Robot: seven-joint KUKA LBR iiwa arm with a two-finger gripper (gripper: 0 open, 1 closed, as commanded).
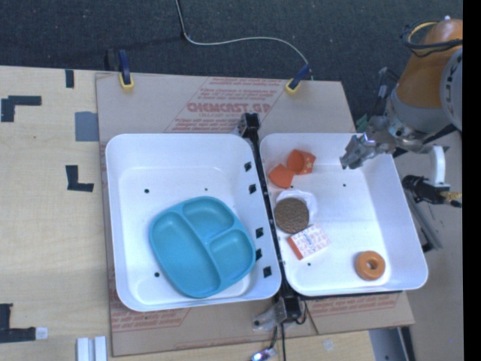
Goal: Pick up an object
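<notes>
Your hand (353, 156) hangs over the far right corner of the right bin (398, 201), and you cannot tell from this angle how it is set; nothing shows between its tips. The arm (425, 74) comes in from the right, its orange band above the wrist.

In the right bin you have four things to choose from. An orange cup (293, 168) lies on its side near the far left corner, close to the divider. Just nearer to you sits a brown round disc (291, 214) on a white patch. Touching its near edge is a small red-and-white packet (309, 242). An orange ring (370, 265) lies apart from these, toward the near right corner.

The left bin (128, 156) holds a blue divided plate (201, 245), lying flat on the near half. Both bins rest on a cardboard sheet (225, 107) on the table (45, 224).
</notes>
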